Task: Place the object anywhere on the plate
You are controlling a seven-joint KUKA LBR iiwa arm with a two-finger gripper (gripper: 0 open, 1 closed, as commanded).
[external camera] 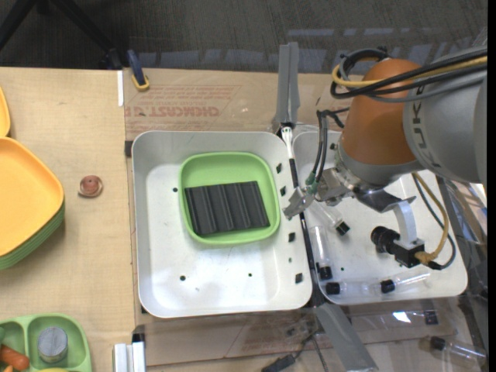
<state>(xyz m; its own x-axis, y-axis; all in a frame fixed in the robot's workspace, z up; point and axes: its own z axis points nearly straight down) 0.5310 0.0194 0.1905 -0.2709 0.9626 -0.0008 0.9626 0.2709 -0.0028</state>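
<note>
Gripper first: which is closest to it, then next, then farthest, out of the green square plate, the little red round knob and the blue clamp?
From the gripper:
1. Green square plate, just left, in the left bin.
2. Blue clamp, up at the bench's back edge.
3. Little red round knob, far left on the bench.

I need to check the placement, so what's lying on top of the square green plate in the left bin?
A dark grey ribbed rectangular slab lies flat on the square green plate, covering its middle; the plate surface beneath is hidden.

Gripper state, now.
Gripper: cannot be told. It sits at the divider between the two bins, beside the plate, which bears the dark ridged object.
</note>
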